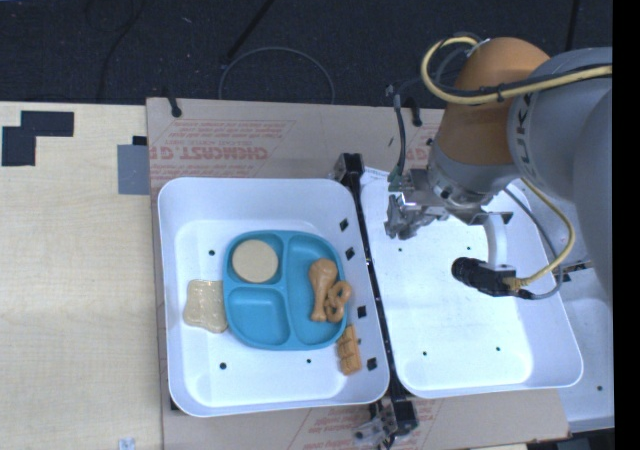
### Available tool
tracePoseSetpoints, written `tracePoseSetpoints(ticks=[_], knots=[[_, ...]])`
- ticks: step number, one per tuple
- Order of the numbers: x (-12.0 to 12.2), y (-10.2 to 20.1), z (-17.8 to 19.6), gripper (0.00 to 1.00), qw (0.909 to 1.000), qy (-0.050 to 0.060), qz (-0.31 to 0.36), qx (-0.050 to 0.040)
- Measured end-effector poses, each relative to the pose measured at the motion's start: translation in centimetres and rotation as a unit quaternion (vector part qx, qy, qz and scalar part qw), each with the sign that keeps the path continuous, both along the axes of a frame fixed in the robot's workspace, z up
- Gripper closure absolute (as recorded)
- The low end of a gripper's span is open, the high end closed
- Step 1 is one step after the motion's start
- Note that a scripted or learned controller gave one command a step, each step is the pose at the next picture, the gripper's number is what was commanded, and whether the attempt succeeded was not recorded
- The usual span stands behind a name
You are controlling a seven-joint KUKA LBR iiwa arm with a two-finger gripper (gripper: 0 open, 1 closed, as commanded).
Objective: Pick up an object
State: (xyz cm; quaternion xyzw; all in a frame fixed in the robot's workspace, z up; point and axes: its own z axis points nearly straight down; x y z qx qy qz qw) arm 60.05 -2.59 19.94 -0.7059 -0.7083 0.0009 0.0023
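Observation:
In the left bin (185, 238) lies a blue divided plate (275, 313). It holds a round tan cookie (254, 260) in its upper-left section and a brown pretzel-like piece (328, 288) in its right section. A pale toast slice (205, 305) rests on the bin floor just left of the plate. A small orange-brown piece (348, 349) lies by the plate's lower right corner. My gripper (403, 219) hangs over the upper left part of the right bin (480, 338), close to the divider between the bins. Nothing shows between its fingers.
A black cylindrical part (485, 276) with a yellow cable sticks out of the arm over the right bin's middle. A black rail (360, 268) runs between the two bins. Cardboard (230, 148) lies under the bins, with a wooden bench surface (70, 288) to the left.

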Motion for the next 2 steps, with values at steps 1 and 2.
tracePoseSetpoints(ticks=[1, 2], knots=[[-0.4, 4.8, 1.7, 1.0, 1.0, -0.001, 0.001, -0.0001], [0.2, 10.0, 2.6, 1.0, 1.0, -0.001, 0.0, -0.0003]])
